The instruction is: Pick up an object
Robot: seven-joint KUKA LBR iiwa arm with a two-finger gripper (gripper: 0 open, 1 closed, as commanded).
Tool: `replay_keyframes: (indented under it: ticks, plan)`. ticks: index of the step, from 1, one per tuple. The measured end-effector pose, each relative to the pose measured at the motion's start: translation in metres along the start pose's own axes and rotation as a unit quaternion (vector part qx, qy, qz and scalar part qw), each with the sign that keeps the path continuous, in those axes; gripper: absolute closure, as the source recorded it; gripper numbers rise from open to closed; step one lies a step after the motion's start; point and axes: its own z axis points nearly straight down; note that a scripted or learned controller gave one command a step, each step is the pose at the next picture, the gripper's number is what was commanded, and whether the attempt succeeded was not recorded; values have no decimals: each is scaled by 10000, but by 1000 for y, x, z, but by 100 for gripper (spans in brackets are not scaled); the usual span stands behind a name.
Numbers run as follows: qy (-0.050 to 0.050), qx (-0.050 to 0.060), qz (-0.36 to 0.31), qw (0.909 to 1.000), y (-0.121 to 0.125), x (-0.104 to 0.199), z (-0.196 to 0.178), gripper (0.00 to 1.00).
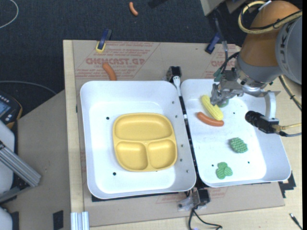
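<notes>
In the right bin [268, 162] lie a yellow corn cob [211, 108], an orange-red sausage [210, 120] just in front of it, and two green broccoli pieces [238, 145] [223, 170] nearer the front. My gripper [219, 98] hangs low over the back of this bin, right at the corn cob's far end, touching or nearly touching it. Its fingertips are hidden against the cob and the grey wrist.
The left bin [96, 128] holds a yellow divided plate [144, 140]. An orange sausage [110, 71] lies on the cardboard behind that bin, another [133, 8] on the dark floor. Clamps [101, 41] [211, 46] grip the board's back edge. A black cable plug [259, 121] hangs over the right bin.
</notes>
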Motion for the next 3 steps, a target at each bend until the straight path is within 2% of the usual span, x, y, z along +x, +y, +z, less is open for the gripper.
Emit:
replay_keyframes:
  ticks: [1, 2, 3]
  plan:
    - [-3, -13, 8, 10000, -1, 1, -21, 100]
    - [6, 33, 13, 10000, -12, 8, -6, 100]
    - [-6, 4, 10, 10000, -1, 9, -1, 100]
